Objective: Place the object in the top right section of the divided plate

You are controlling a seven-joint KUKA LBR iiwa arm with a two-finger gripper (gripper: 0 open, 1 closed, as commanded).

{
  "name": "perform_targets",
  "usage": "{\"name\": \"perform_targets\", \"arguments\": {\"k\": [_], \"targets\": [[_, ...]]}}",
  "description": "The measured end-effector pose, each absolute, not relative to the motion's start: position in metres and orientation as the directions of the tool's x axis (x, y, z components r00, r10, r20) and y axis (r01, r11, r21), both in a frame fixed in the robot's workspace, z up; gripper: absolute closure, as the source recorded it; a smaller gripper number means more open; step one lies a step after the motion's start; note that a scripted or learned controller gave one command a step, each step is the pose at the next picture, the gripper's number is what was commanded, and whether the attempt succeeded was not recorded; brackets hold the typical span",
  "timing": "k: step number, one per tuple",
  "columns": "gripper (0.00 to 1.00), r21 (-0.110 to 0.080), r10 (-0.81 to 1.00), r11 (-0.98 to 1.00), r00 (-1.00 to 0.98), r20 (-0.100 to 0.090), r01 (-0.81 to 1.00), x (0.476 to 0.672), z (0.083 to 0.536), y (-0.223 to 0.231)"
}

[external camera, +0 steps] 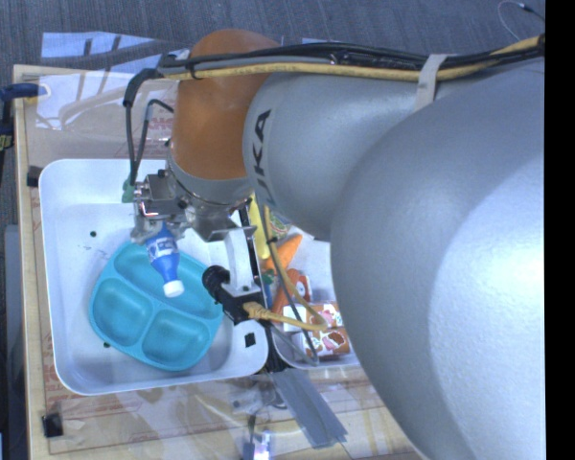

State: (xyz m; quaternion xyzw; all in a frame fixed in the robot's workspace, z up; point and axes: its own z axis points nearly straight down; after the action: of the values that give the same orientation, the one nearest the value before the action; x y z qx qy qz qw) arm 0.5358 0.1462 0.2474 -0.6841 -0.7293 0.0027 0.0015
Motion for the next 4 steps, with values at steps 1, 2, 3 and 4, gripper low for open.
{"name": "perform_targets", "arguments": {"k": [1, 2, 3, 4], "targets": [[1.00, -0.004, 0.976, 0.218, -0.218, 0.000, 0.976, 0.562, 0.284, 0.169], [1.00, -0.006, 0.936, 0.353, -0.353, 0.001, 0.936, 0.585, 0.252, 0.135], [0.00, -0.005, 0.936, 0.353, -0.353, 0.001, 0.935, 0.585, 0.252, 0.135], [0.00, -0.004, 0.931, 0.366, -0.366, 0.000, 0.931, 0.541, 0.091, 0.189]]}}
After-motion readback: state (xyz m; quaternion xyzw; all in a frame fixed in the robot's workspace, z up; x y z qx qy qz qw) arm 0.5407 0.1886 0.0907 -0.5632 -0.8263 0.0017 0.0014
